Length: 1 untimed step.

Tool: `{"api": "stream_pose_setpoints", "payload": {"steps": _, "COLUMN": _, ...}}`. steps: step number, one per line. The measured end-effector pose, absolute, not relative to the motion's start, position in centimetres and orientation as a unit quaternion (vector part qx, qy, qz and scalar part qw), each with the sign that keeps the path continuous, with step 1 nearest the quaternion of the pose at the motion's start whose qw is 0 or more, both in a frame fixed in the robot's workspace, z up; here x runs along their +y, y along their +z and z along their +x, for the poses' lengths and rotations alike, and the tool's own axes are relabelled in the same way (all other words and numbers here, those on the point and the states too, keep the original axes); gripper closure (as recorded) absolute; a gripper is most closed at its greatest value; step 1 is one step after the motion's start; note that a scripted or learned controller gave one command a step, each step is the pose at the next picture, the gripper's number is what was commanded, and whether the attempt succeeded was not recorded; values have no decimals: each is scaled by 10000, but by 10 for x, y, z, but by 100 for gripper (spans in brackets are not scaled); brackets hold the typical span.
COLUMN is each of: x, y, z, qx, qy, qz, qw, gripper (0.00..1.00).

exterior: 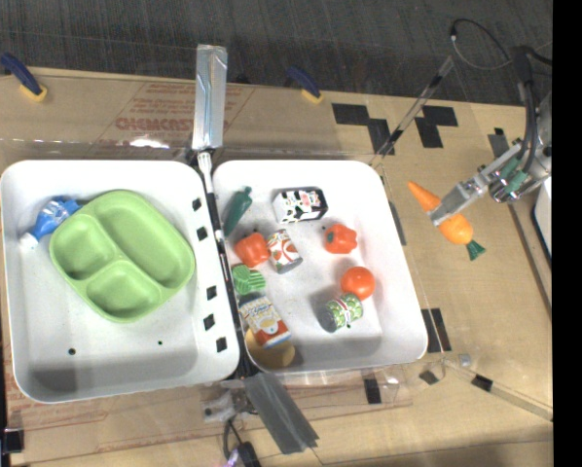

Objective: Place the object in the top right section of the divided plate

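A green divided plate (123, 253) lies in the left bin (38, 358), and its three sections hold nothing. My gripper (448, 209) hangs over the bare bench to the right of the right bin (393, 251). It is shut on an orange toy carrot (423, 197). The carrot's pointed end sticks out up-left of the grey fingers (454, 202). Its thick end and green top (476, 251) stick out down-right of them.
The right bin holds several toy foods: a cow-print carton (300, 203), a red pepper (340, 238), a tomato (358, 281), small cans (342, 312), a green pepper (238, 208). A blue item (53, 214) lies behind the plate's left rim. A cable (486, 47) loops at the far right.
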<state>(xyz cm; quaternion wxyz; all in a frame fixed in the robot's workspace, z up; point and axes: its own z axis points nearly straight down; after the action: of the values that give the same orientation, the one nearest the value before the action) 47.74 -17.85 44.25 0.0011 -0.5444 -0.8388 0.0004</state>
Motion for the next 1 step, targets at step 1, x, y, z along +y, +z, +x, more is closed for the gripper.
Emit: {"api": "stream_pose_setpoints", "payload": {"steps": 1, "x": -196, "y": 443, "z": 477, "qx": -8440, "qy": 8, "qz": -5364, "qw": -9, "gripper": 100}}
